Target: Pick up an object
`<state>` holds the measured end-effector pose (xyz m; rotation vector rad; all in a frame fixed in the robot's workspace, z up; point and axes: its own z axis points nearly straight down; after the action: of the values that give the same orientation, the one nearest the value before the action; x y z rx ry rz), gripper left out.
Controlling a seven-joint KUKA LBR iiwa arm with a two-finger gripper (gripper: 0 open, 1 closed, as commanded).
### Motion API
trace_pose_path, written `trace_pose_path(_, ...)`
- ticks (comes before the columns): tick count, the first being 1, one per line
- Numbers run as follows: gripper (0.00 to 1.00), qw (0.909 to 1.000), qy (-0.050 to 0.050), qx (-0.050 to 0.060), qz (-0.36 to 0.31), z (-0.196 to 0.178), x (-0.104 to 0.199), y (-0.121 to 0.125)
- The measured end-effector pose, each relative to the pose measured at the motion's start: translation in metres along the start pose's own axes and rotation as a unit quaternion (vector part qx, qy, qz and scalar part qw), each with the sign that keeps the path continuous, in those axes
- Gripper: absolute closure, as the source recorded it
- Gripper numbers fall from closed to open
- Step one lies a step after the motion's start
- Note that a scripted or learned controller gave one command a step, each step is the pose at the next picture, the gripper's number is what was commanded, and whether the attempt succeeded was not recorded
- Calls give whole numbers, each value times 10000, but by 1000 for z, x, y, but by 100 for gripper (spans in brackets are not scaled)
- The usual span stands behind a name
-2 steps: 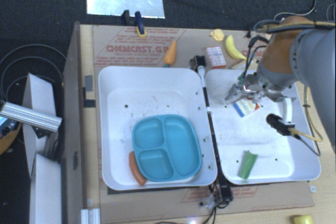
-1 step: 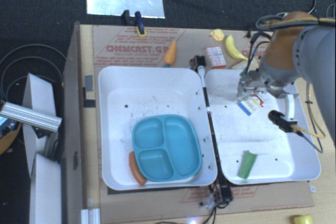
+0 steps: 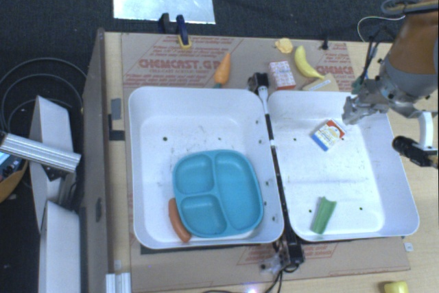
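Two shallow white bins are seen side by side on the table (image 3: 206,58). In the left bin (image 3: 158,113), a blue divided plate (image 3: 217,193) is set toward the near side, with an orange sausage-shaped item (image 3: 179,220) lying just beside its left edge. In the right bin (image 3: 384,168), a small blue, white and red carton (image 3: 326,134) is found in the far half, and a green piece (image 3: 322,215) lies near the front edge, well apart from it. The gripper (image 3: 351,110) is held over the far right part of that bin, near the carton; whether it is spread or pressed together cannot be told. Behind the bins, a banana (image 3: 305,63), a carrot (image 3: 222,69) and a small box (image 3: 282,75) are laid on the table.
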<state>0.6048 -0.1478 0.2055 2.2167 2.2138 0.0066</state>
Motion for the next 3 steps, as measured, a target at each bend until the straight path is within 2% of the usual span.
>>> trace_pose_path(1,0,10000,10,32,-12,6,2,0)
trace_pose_path(3,0,10000,10,32,-12,6,2,0)
